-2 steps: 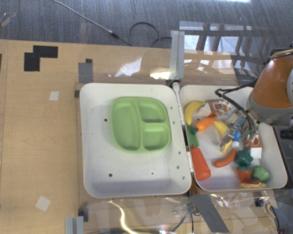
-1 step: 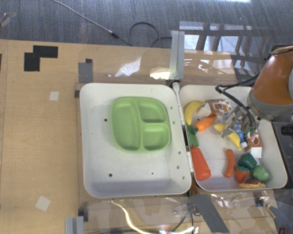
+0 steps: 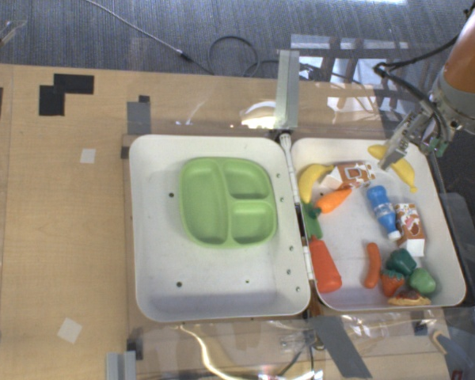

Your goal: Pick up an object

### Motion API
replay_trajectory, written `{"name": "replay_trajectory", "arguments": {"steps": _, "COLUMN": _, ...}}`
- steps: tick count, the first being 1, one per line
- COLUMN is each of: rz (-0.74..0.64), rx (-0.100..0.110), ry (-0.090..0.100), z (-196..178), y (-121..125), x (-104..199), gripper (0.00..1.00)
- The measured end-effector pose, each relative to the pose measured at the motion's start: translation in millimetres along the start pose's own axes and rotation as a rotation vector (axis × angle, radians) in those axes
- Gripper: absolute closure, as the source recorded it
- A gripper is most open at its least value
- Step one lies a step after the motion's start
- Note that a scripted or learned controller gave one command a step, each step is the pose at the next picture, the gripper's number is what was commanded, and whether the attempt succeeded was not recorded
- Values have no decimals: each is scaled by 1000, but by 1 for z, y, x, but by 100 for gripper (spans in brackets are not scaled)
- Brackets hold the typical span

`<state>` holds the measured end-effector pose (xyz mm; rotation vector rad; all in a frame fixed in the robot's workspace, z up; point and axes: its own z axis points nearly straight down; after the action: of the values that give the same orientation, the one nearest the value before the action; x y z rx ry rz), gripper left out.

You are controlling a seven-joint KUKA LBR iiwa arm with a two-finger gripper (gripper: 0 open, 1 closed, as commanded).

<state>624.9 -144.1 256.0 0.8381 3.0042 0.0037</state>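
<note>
Toys in the right bin
Two bananas, carrot, blue bottle, red pepper, sausage and green vegetables lie scattered flat.

The arm has an orange band over a grey wrist, black cables looping beside it, and a slim metallic gripper.

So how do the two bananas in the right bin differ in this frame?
The left banana lies against the bin's divider beside the small carrot, while the right banana lies near the bin's far right corner. The left banana shows whole and looks plumper and more curled; the right banana is partly covered by the claw above it and looks slimmer. Both are yellow and lie in the right bin.
</note>
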Motion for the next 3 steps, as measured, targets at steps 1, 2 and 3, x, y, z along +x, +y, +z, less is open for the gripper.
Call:
{"name": "replay_trajectory", "arguments": {"steps": 1, "rz": 1, "rx": 5, "ry": 12, "z": 6, "y": -1, "x": 2, "gripper": 0}}
{"name": "replay_trajectory", "arguments": {"steps": 2, "rz": -372, "rx": 0, "ry": 3, "z": 128, "y": 0, "x": 3, "gripper": 0}}
{"name": "replay_trajectory", "arguments": {"steps": 3, "rz": -381, "rx": 1, "ry": 13, "z": 164, "y": -76, "x": 26, "gripper": 0}}
